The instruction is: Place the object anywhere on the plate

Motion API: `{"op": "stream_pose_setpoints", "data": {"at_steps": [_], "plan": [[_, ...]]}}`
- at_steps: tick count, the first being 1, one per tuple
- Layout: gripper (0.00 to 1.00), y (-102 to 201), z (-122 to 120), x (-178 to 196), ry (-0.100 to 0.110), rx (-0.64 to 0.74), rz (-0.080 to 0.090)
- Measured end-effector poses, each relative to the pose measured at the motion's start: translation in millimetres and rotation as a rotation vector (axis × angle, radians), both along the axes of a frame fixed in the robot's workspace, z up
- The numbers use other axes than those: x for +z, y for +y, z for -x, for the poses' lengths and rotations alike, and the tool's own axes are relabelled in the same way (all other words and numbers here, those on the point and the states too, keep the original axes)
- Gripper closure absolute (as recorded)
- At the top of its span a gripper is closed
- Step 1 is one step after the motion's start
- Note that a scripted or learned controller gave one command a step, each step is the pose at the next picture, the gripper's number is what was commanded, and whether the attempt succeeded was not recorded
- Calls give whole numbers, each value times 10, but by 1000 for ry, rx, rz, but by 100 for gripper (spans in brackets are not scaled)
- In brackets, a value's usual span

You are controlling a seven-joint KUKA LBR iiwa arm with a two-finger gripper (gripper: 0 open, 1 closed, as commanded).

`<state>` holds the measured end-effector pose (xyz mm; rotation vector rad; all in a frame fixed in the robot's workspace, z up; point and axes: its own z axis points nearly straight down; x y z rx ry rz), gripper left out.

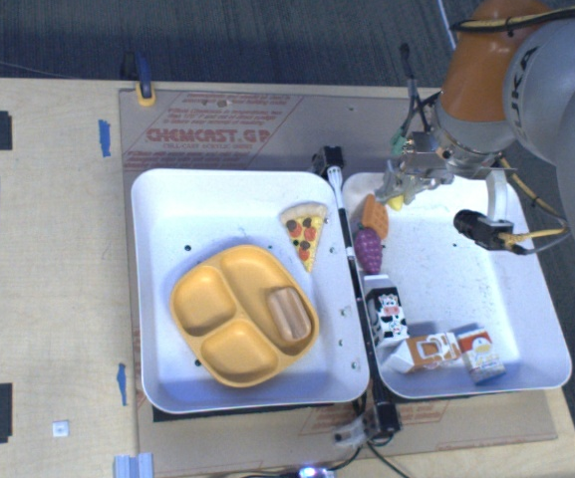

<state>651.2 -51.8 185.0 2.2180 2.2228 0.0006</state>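
Note:
A yellow three-compartment plate [242,314] lies in the left bin [157,267], with a brown sausage [288,313] in its right compartment. A pizza slice [305,229] lies just beyond the plate's far right rim. My gripper [408,183] hangs low over the far left corner of the right bin [526,297]. Just to its lower left lies an orange food piece [373,215]. A small yellow bit shows at the gripper's tip, and I cannot make out what it is. Purple grapes [369,251] lie below the orange piece.
Along the right bin's left wall stands a black-and-white cow-print carton [388,317]. An orange-and-white carton [432,351] and a smaller box [479,356] lie near its front edge. A black part of the arm [481,227] with cables hangs over the bin's middle.

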Motion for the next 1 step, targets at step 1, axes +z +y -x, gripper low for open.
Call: {"op": "stream_pose_setpoints", "data": {"at_steps": [1], "plan": [[0, 0, 0, 1, 0, 0, 0]]}}
